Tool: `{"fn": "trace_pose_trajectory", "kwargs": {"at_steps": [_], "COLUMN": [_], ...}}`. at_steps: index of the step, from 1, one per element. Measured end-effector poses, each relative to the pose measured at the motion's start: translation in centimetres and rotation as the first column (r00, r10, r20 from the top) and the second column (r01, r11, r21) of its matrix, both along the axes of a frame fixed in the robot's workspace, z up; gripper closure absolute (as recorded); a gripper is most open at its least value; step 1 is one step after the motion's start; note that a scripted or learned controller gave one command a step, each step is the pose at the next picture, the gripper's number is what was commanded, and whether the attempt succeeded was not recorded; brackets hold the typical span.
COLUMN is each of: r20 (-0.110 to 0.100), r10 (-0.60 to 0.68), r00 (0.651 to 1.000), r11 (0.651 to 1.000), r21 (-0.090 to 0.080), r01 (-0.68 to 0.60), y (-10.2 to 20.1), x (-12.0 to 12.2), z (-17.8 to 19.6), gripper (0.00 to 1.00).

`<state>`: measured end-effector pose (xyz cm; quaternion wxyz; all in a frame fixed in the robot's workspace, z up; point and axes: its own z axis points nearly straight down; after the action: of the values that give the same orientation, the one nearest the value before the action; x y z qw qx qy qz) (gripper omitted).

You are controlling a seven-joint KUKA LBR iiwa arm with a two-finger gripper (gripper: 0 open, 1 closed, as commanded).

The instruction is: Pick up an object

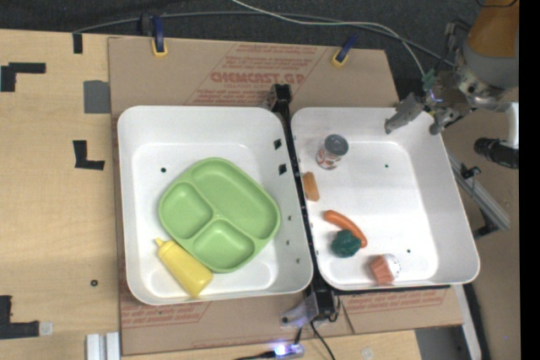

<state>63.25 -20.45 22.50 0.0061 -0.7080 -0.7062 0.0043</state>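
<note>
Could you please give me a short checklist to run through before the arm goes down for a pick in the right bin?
1. Gripper above the right bin, at its far right corner: ok.
2. Nothing between its fingers: ok.
3. Finger opening: cannot tell.
4. Small can stands apart from the other items: ok.
5. Carrot free of the green piece: not ok, they touch.
6. Pink item clear of the near wall: cannot tell.

Arm at right, gripper [419, 115] empty, fingers apart
</note>
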Motion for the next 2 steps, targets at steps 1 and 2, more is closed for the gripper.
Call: {"fn": "trace_pose_trajectory", "kwargs": {"at_steps": [1, 2], "r20": [0.013, 0.008], "r10": [0.004, 0.004], "r00": [1.0, 1.0], "r11": [1.0, 1.0], "r21": [-0.003, -0.003], "r01": [-0.004, -0.004], "y": [0.1, 0.6], "x": [0.3, -0.2], "z": [0.9, -5.4], "gripper": [0.0, 0.0]}}
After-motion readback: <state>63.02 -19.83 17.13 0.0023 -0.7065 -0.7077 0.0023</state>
